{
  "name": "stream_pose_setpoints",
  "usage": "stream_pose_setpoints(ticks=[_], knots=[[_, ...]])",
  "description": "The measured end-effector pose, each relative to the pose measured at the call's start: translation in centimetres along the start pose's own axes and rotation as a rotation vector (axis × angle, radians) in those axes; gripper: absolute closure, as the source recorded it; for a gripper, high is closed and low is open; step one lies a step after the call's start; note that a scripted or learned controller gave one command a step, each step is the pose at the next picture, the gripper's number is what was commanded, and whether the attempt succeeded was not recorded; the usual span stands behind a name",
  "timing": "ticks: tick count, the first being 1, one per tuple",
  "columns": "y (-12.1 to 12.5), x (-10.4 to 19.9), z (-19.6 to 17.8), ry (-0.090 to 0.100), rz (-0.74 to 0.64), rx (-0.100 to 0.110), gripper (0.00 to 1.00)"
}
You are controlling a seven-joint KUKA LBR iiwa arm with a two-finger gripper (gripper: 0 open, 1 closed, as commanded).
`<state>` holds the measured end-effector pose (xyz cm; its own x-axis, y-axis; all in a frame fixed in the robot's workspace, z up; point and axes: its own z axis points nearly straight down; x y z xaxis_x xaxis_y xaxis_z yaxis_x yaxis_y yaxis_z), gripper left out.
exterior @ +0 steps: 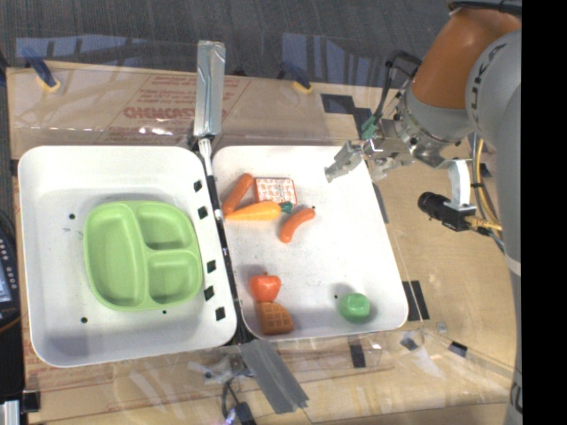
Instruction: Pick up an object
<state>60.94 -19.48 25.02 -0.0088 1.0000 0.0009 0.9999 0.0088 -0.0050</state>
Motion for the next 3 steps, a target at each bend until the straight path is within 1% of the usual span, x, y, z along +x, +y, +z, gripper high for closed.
stream_pose_setpoints(ticks=[1, 2, 3], knots=[[3.1, 0.9, 14.8, 0.001, -0.113, 0.001, 0.0], [-3.2, 4.4, 15.8, -0.001, -0.314, -0.004, 0.0], [-3.2, 4.5, 14.8, -0.001, -0.319, -0.003, 1.0]])
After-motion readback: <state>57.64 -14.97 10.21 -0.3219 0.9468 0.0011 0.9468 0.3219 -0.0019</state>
